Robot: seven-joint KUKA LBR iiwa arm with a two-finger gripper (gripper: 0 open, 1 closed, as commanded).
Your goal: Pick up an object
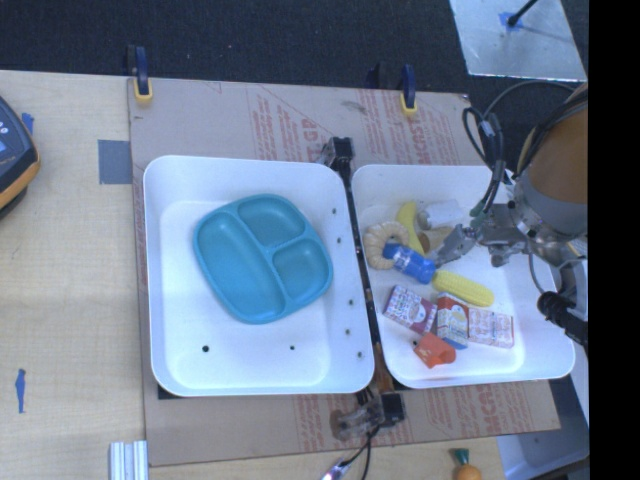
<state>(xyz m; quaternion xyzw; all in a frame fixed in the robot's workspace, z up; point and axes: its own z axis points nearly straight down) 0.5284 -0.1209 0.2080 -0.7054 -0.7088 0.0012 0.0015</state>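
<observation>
The objects to be picked (440,293) are seen heaped in the right bin (540,368), none of them lifted. At the far left of the desk (70,298), a dark device with an orange edge (15,158) is cut off by the frame. Next, the left bin (160,268) is occupied by a blue divided plate (262,257), lying flat and turned at an angle. Across the divide, a pale ring-shaped piece (385,243) is found beside a yellow banana (408,218), with a small blue bottle (410,263) just below them. A yellow corn cob (463,288) lies to the bottle's right. Lower down, flat red-and-white packets (450,320) are spread in a row, and a small orange-red item (434,351) sits at their front edge. The claw (455,245) is reached in from the right, low over the pile near the bottle and corn; whether it is apart or together cannot be told, and nothing is seen gripped.
</observation>
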